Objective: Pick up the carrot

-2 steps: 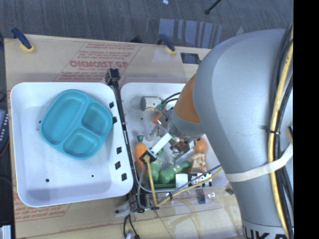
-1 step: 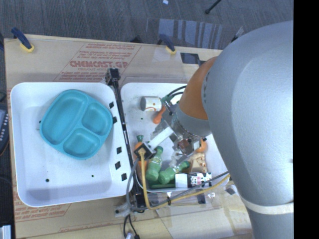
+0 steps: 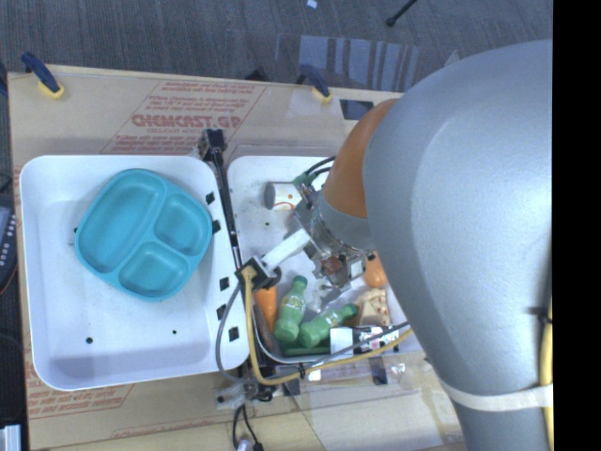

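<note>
End effector (image 3: 336,263) low in right bin (image 3: 246,181), grip state cannot tell. Left bin (image 3: 38,252) holds blue divided tray (image 3: 143,233). Right bin: green bottles (image 3: 302,319), carrot (image 3: 268,304) at lower left corner.

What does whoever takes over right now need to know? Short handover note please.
Gripper: low in the right bin, over the clutter; grip state can't be read from this view.
Carrot: lies at the right bin's left wall, beside the green bottles, apart from the gripper.
Blue tray: in the left bin.
Done: arm is down in the bin.
Left: grasp the carrot and lift it.
</note>
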You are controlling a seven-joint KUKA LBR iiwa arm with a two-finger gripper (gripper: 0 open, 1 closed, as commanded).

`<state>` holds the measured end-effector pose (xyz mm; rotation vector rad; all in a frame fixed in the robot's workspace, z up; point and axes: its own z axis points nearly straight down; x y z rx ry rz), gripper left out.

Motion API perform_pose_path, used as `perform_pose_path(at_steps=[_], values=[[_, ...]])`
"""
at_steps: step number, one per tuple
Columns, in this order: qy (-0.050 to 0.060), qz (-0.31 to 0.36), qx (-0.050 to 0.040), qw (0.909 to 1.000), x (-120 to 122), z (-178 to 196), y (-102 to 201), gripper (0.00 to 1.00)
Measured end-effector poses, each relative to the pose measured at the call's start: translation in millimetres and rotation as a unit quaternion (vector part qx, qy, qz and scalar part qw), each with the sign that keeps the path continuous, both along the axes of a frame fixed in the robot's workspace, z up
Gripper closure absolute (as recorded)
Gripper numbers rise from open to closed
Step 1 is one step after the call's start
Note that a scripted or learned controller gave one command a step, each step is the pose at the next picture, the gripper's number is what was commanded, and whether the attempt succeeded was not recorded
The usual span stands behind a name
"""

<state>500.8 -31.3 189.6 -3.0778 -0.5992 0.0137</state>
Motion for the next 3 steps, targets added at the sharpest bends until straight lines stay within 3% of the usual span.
perform_pose_path(at_steps=[1,2,3], values=[[0.002,0.047,0.0019,0.9989,-26,-1,32,0.0],[-0.001,0.16,0.0006,0.9871,9,0,24,0.0],[0.0,0.138,0.0027,0.9904,60,6,72,0.0]])
